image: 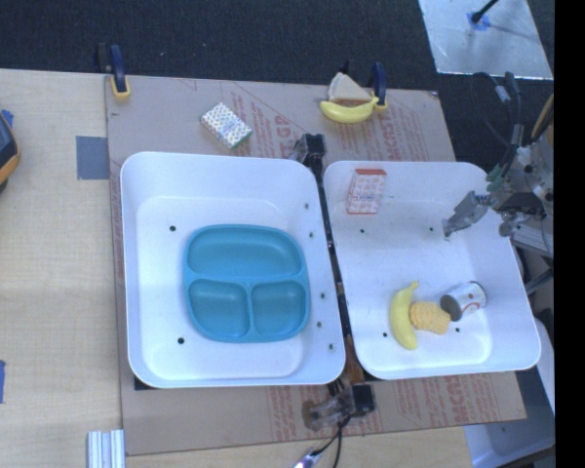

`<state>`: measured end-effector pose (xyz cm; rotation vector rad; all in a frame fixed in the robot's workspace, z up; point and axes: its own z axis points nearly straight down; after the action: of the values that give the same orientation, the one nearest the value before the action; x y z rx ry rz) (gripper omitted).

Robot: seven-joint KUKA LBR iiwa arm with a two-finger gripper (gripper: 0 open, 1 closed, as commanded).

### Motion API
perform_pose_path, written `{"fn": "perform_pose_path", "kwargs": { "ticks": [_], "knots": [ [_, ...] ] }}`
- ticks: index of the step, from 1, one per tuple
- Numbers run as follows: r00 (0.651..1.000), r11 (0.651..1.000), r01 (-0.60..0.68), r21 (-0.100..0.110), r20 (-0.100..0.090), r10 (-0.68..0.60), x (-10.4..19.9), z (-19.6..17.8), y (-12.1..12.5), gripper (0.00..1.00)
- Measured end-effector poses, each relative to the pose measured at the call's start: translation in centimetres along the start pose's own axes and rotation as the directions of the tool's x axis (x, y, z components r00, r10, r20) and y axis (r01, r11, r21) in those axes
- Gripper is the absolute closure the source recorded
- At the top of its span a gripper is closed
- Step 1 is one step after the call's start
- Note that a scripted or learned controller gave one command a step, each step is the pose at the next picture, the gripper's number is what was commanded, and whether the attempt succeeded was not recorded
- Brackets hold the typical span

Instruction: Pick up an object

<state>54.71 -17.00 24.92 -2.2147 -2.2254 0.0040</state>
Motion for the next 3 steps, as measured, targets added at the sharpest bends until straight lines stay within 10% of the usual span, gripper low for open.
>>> {"fn": "perform_pose_path", "kwargs": {
  "ticks": [2,3],
  "knots": [
    [1.000,1.000,0.002,-0.011,0.003,-0.002,6.9,15.5,-5.6,0.00],
    [1.000,1.000,0.000,-0.001,0.000,0.000,3.5,15.7,0.8,0.00]
  ]
}}
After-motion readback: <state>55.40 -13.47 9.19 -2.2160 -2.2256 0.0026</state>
